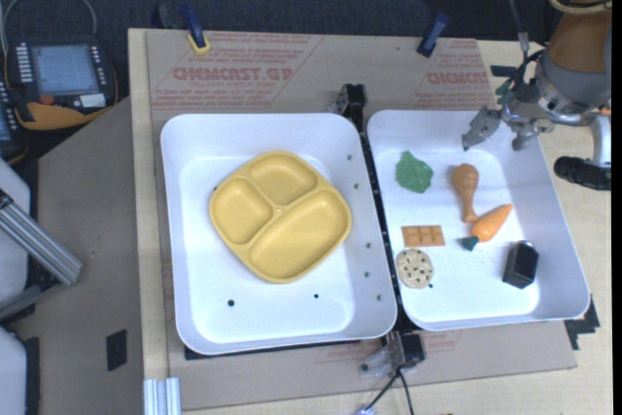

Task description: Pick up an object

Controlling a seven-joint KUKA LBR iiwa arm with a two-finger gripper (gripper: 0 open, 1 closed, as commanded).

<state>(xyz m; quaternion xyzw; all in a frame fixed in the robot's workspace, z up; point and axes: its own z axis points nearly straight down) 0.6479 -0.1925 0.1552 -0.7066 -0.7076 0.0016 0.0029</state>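
— Where is the gripper (498,133) hanging?

— It is hovering over the far edge of the right bin (554,209), its two fingers spread apart and gripping nothing. The arm (579,44) is reaching in from the right.

— And the things to pick?

— They are all lying in that right bin: a green leafy piece (414,172) near the left wall, a toy drumstick (466,190) just beside it, and an orange carrot (491,223) touching the drumstick's thin end (or nearly so). A cracker (423,235) is sitting above a round cookie (415,267), and a black block (521,264) is resting well apart at the right.

— The left bin (194,209)?

— It is carrying a yellow divided plate (281,215), lying tilted. Both bins are sitting on the desk (146,112).
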